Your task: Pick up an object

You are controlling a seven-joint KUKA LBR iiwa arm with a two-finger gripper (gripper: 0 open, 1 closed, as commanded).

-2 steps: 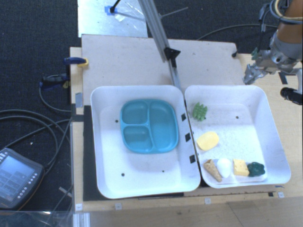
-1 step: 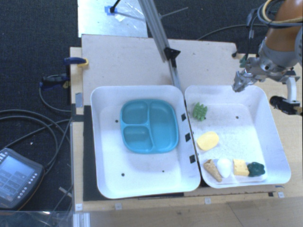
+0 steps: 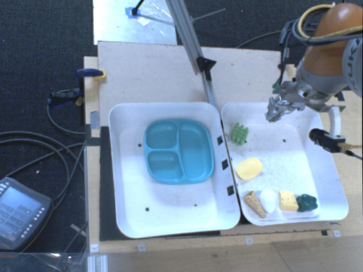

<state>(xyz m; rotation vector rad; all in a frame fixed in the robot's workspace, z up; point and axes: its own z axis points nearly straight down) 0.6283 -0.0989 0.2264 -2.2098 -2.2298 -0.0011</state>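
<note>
1. The step in hand looks like the approach: the gripper (image 3: 276, 111) hangs over the upper rim of the right bin (image 3: 326, 166), at about 12 o'clock of that bin, with nothing between its jaws.
2. Whether the jaws stand apart or together I cannot tell; they are small and blurred against the white of the bin.
3. Every candidate lies in the right bin. A green knobbly toy (image 3: 239, 133) sits at its 10 o'clock, nearest the gripper. A yellow lemon-shaped piece (image 3: 249, 169) lies at about 8 o'clock, close to the wall shared with the left bin (image 3: 130, 169).
4. Along the 6 o'clock edge a row lies close together: a tan cone-like piece (image 3: 254, 203), a white egg (image 3: 267, 200), a yellow block (image 3: 288, 200) and a dark green piece (image 3: 307, 202).
5. The left bin holds a blue divided plate (image 3: 178, 151), lying flat and wide, a poor fit for a two-finger grasp.
6. By my judgement, the next move calls for a shift towards 8 o'clock and a descent over the green toy or the lemon piece, both of which stand free of their neighbours.
7. The crowded bottom row would need finer aim, since a neighbour could be nudged.
</note>
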